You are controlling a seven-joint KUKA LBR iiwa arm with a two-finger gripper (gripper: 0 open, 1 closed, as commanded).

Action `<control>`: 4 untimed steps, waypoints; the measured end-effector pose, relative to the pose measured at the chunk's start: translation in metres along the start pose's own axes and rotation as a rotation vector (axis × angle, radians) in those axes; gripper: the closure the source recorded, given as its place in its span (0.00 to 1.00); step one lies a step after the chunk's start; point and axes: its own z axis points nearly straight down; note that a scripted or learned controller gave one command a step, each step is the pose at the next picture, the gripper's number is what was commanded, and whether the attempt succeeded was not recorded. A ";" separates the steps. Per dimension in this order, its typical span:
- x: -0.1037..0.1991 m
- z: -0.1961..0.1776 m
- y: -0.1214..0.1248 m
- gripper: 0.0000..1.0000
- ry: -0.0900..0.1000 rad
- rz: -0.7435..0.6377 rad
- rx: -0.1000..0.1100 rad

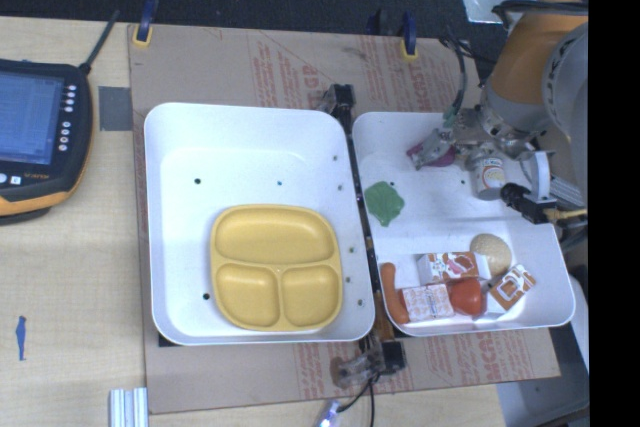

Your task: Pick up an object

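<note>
The right bin (pixel 440 205) holds several toy food items. A green lump (pixel 383 201) lies by its left wall. Along its near edge sit an orange sausage (pixel 388 280), red-and-white packets (pixel 430 300), a red tomato (pixel 466 296), a beige round piece (pixel 490 250) and an orange-and-white packet (pixel 510 287). My gripper (pixel 428 153) hangs low over the far part of this bin, above and to the right of the green lump, apart from it. I see nothing held in it. The grey arm with its orange band (pixel 530 65) reaches in from the right.
A yellow divided plate (pixel 277 267) rests in the left bin (pixel 200 155). A tablet with an orange case (pixel 40 135) lies at the far left of the bench. Clamps and cables sit along the brown board's edges.
</note>
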 end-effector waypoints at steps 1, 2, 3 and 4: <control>0.017 0.000 0.000 0.00 -0.002 -0.001 0.002; 0.005 0.000 0.000 0.00 -0.002 0.001 -0.002; -0.003 0.000 0.001 0.00 0.003 -0.001 -0.001; 0.004 0.000 0.000 0.00 -0.001 0.001 0.000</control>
